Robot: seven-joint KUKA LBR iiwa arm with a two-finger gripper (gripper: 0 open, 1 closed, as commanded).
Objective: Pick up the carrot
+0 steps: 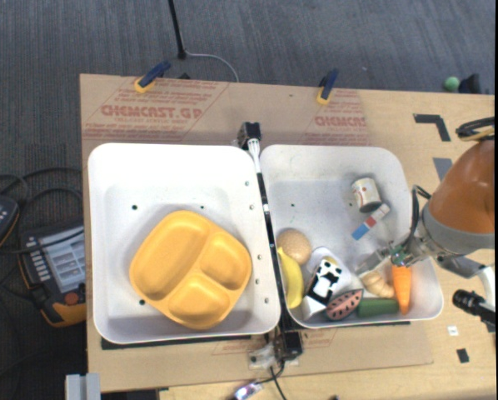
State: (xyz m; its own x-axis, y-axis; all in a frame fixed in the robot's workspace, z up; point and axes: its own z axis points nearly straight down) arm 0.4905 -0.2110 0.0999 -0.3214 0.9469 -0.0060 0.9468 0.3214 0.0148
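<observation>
one carrot [402, 287] in right bin [332, 161], just below end effector [392, 255]; finger state unclear.

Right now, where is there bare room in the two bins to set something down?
Right bin: bare floor at the back, ahead of the small can. Left bin: a strip behind the yellow tray. The right bin's front is crowded around the carrot.

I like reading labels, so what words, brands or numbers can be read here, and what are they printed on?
"CHEMCAST GP", red print on the brown sheet behind the left bin.
The same red print repeats behind the right bin, too blurred to read surely.
The small white can bears marks too small to read.
</observation>
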